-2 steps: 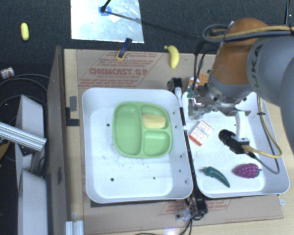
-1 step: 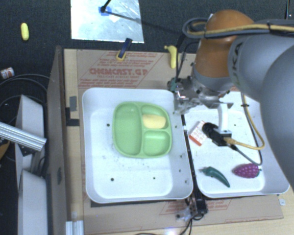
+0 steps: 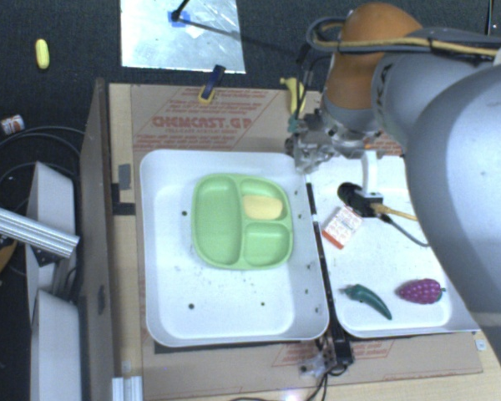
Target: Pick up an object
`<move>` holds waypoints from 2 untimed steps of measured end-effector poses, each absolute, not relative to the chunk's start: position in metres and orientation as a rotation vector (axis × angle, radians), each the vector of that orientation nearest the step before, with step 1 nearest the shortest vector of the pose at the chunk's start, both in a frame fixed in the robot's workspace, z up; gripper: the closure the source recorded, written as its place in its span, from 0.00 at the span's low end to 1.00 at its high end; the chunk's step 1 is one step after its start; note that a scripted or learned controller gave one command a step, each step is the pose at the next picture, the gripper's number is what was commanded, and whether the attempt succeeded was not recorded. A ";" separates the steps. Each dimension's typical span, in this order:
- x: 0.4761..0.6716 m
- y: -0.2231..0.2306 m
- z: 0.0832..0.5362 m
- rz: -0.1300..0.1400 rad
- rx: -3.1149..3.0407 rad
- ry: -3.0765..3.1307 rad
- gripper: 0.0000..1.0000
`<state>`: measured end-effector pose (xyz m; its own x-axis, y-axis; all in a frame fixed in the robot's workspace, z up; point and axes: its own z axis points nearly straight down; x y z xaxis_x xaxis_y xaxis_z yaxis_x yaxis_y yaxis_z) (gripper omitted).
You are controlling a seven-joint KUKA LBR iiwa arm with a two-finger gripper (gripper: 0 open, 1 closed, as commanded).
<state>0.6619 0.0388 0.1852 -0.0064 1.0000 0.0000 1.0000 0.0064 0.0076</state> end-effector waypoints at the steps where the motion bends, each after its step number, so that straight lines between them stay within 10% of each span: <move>1: 0.669 -0.016 0.200 0.003 2.220 2.217 1.00; 2: 0.669 -0.029 0.217 0.004 2.218 2.220 1.00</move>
<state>0.6692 -0.0289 0.2172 -0.0008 1.0000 -0.0004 1.0000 0.0008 0.0040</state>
